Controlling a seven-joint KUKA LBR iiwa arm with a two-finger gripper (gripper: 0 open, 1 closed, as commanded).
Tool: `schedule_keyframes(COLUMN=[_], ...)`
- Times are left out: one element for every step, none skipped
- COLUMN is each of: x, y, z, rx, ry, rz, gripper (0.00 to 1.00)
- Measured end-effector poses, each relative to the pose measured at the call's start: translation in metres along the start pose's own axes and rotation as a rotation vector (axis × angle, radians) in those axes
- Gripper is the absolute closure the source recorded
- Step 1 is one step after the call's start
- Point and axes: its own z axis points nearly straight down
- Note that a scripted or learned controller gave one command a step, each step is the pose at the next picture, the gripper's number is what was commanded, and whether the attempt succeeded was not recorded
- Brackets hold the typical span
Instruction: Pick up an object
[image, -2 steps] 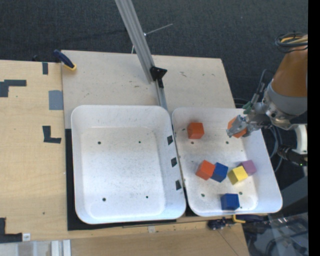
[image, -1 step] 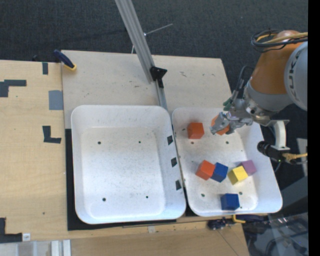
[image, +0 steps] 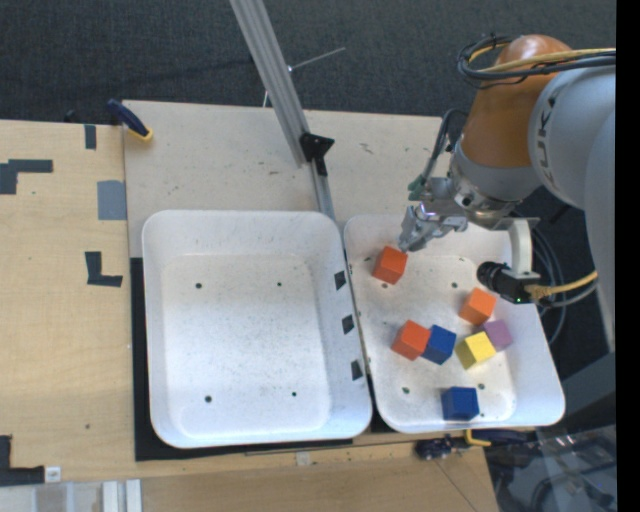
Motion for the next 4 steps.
schedule_keyframes(x=[0.057, 0.103, 0.158, 0.154], y=[0.029, 0.056, 0.069, 0.068], z=[0.004, 0.014, -0.001, 0.000], rx=[0.000, 0.001, -0.001, 0.001], ry=[-0.001, -0.001, 0.000, -0.004], rz=[0.000, 0.002, 0.000, 0.005], gripper=[1.00, 1.00, 1.00, 0.00])
